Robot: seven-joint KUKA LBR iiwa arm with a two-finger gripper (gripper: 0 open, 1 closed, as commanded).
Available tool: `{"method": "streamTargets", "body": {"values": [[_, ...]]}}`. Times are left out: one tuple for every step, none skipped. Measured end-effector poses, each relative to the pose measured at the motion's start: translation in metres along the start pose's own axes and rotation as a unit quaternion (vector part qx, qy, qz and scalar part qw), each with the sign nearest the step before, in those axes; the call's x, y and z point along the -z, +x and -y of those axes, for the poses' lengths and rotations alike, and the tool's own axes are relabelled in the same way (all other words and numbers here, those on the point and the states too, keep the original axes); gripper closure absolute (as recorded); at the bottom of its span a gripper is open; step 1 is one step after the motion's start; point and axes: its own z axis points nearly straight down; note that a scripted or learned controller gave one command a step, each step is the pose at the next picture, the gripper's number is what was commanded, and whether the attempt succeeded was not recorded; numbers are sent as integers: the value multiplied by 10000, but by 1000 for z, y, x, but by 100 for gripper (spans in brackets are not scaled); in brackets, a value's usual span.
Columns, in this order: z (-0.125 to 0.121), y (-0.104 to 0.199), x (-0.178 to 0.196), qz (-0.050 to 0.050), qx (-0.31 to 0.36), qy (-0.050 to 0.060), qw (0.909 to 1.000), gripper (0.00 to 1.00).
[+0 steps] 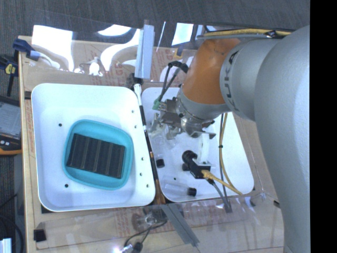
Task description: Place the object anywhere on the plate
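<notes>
Arm's gripper (pixel 167 126) is down in the right bin (pixel 237 167), can't tell its state. Plate (pixel 97 154) sits in the left bin (pixel 47 104). Object's hidden, so its feel and grab spot are unknowable.

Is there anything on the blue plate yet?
No. The blue plate in the left bin shows just its dark ribbed middle, with nothing lying on it.

Fixed overhead cam, slanted down on both bins (pixel 45 141)

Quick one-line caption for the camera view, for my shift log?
The arm reaches into the right bin while the blue plate sits in the left bin.
</notes>
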Motion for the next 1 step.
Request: {"method": "streamTargets", "body": {"values": [[0,-1,0,1,-6,-2,10000,0]]}}
